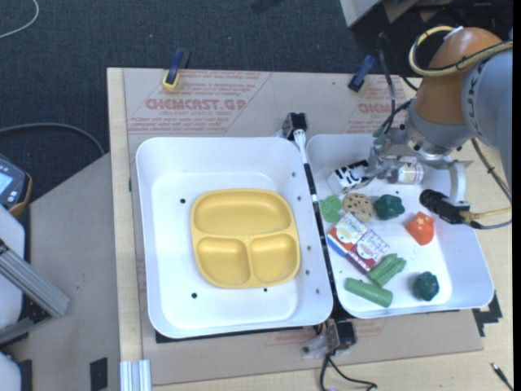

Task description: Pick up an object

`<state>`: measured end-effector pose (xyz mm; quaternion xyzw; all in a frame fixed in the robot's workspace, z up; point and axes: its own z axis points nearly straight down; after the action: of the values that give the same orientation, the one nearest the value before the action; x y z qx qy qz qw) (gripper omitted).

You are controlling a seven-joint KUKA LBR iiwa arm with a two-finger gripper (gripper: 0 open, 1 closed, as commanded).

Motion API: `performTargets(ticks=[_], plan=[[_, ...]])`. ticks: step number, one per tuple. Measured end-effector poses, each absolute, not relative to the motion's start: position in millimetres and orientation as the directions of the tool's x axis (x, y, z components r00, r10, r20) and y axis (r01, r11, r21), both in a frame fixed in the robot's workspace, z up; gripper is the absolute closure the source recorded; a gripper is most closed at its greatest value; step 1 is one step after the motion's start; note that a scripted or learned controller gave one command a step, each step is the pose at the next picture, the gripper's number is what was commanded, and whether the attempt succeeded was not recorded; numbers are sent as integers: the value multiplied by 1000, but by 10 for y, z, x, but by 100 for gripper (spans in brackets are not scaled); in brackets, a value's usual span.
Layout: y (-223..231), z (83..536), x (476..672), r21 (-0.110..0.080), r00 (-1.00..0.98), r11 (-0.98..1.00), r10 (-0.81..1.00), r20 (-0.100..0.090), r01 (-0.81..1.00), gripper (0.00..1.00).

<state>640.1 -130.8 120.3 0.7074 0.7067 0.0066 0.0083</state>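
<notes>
Camera view from above: grey arm (456,80) reaching in from right, jaws (383,168) low over far end of right bin (476,267); open or closed, cannot tell. Black-and-white object (352,173) just left of jaws, toward left bin (155,218) holding yellow tray (244,236). Other toys crowded nearer the camera on smooth white floor, atop brown counter (220,104).

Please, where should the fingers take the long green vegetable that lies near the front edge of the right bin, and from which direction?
Probably at the middle of the long green vegetable, from straight above. It lies flat, slanted across the floor of the right bin, so the fingers should close across its narrow width. Its upper right end lies against another green piece, so the middle and left part are freer.
</notes>
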Motion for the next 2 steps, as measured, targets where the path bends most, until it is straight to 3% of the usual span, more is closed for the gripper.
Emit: performTargets(ticks=[1, 2], plan=[[-1383, 1671, 6443, 6, -1, 1, 1000, -3, 1000, 100], [-1386, 2216, 6461, 9, -1, 1, 1000, -3, 1000, 100]])
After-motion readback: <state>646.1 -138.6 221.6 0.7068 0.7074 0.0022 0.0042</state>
